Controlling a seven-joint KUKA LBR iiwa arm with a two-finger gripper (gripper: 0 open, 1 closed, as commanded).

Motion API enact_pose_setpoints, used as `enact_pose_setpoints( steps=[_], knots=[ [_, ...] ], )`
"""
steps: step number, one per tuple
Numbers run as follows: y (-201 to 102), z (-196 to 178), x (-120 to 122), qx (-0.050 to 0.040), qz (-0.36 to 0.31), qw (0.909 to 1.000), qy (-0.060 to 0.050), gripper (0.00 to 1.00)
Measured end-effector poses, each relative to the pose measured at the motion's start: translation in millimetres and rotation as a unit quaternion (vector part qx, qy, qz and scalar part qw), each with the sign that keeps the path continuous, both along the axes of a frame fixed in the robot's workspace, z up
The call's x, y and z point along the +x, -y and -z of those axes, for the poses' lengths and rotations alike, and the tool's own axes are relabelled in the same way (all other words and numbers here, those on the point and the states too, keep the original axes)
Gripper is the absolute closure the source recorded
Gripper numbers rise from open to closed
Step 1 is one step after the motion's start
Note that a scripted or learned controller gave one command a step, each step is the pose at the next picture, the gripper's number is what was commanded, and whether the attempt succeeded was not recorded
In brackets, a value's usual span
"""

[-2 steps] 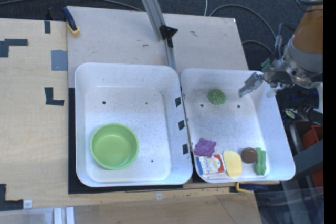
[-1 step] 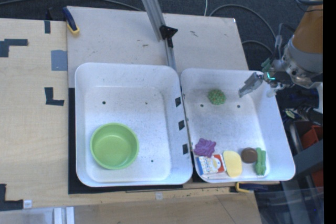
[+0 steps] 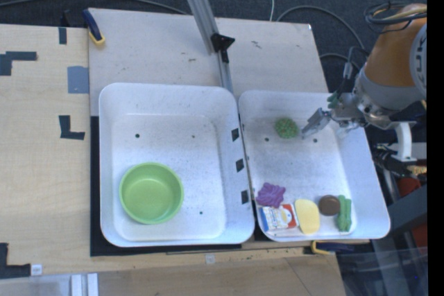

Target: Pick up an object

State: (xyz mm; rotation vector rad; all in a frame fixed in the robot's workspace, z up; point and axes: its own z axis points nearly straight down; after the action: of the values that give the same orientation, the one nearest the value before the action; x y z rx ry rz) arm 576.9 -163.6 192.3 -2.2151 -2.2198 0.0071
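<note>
The grey arm's jaws [image 3: 313, 123] hang low over the far part of the right shallow white bin [image 3: 361, 170], spread apart and grasping nothing. A small green knobbly ball [image 3: 286, 127] lies just left of them, apart. Along the near wall sit a purple grape cluster [image 3: 271, 195], a red-and-white packet [image 3: 279, 217], a yellow lemon-shaped piece [image 3: 308, 215], a brown round piece [image 3: 329, 204] and a green vegetable piece [image 3: 344, 213]. A lime green plastic bowl [image 3: 151, 192] rests in the left white bin [image 3: 166, 107].

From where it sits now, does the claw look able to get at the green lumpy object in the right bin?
Probably yes. The claw is just right of the green lumpy object, which lies alone, with bare bin floor around it.
</note>
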Motion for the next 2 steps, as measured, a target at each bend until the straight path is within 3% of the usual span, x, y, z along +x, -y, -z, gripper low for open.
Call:
enact_pose_setpoints(
  steps=[2],
  knots=[
    [-2,105,4,-0.0015,0.0,1.0,0.003,0.0]
  ],
)
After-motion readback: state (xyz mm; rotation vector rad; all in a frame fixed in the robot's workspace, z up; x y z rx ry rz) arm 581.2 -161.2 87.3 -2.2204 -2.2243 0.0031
